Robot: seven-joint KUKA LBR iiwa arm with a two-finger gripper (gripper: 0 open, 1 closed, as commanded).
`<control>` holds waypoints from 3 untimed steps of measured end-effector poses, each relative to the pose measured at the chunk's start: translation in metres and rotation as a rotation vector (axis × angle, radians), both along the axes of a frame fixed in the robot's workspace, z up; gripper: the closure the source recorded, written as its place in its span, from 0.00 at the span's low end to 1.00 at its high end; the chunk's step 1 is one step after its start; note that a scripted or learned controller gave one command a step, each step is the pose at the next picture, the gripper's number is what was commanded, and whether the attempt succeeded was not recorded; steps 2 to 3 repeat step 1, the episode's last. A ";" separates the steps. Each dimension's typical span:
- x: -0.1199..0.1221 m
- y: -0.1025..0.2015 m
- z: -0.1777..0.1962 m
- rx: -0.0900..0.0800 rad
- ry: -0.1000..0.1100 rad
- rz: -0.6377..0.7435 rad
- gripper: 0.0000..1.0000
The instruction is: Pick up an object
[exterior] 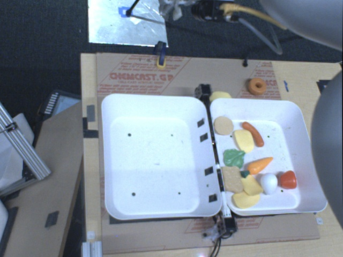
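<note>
Gripper (176, 4) sits at 12 o'clock of the view, well above both bins and off the bench — blurred, can't tell how it's set, nothing seen in it. Right bin (305, 138) holds the pile: sausage (253, 134) toward 12, carrot (259, 165) mid, red tomato (288, 180) at 4 o'clock, white egg (269, 183) just beside it, green leaf (233, 157) at 9. Donut (257, 86) lies on the cardboard outside, at 12 of that bin. Left bin (115, 143) alongside, touching.
</note>
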State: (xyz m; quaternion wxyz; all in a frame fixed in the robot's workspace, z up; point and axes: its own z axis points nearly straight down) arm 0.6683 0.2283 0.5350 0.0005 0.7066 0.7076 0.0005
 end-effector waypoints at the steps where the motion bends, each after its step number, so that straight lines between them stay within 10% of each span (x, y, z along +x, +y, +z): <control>1: 0.000 0.005 0.000 0.000 -0.001 0.002 1.00; 3: 0.000 0.005 0.000 0.000 -0.001 0.002 1.00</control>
